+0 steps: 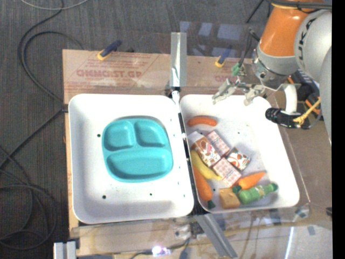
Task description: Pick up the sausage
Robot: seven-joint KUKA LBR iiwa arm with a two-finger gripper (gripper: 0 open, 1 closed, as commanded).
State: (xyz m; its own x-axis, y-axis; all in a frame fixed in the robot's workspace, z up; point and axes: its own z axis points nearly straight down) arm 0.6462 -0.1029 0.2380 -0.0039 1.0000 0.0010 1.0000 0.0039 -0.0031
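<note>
Near the back rim of the right bin (pixel 291 169) lay the sausage (pixel 201 121), clear of other food, so the wide-open, empty tool (pixel 235 91) hanging just behind it should descend straddling its narrow width.

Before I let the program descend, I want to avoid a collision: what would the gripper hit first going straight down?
Probably the bare floor at the far edge of the right bin, since the gripper hangs behind the sausage; depth is hard to judge.
</note>
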